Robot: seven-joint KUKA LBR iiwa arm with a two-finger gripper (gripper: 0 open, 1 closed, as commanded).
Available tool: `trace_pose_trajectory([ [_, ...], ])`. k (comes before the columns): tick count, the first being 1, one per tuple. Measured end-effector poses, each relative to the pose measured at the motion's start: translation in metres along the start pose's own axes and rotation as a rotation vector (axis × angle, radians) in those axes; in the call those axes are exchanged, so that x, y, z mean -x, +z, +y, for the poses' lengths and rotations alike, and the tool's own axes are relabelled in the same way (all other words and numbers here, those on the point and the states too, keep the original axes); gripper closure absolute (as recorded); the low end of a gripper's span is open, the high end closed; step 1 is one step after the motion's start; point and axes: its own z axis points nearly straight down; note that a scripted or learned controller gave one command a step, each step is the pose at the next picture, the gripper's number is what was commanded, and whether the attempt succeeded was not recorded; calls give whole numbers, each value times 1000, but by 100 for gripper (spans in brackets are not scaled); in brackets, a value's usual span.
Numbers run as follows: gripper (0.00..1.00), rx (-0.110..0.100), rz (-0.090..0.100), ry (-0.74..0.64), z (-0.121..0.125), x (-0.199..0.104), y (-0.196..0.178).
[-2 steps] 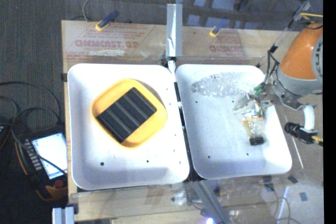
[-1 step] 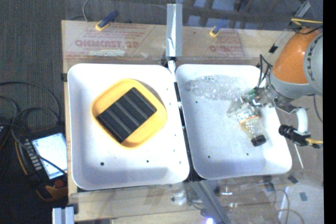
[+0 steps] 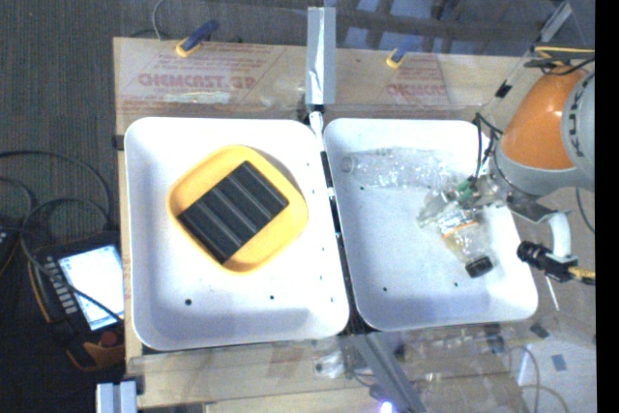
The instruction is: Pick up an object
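The arm's claw (image 3: pixel 471 191) hung at three o'clock over the right bin (image 3: pixel 387 300), above crumpled clear wrappers (image 3: pixel 447 213); a yellow-and-black pad (image 3: pixel 237 208) filled the left bin (image 3: pixel 155 305).

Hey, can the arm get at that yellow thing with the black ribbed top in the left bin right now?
Probably yes. The yellow object lies alone and uncovered in the left bin, nothing on or beside it. The arm is over the right bin, so it must cross the middle divider.
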Motion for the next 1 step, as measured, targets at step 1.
trace_pose_trajectory([
  [1,0,1,-1,-162,-19,-14,-1],
])
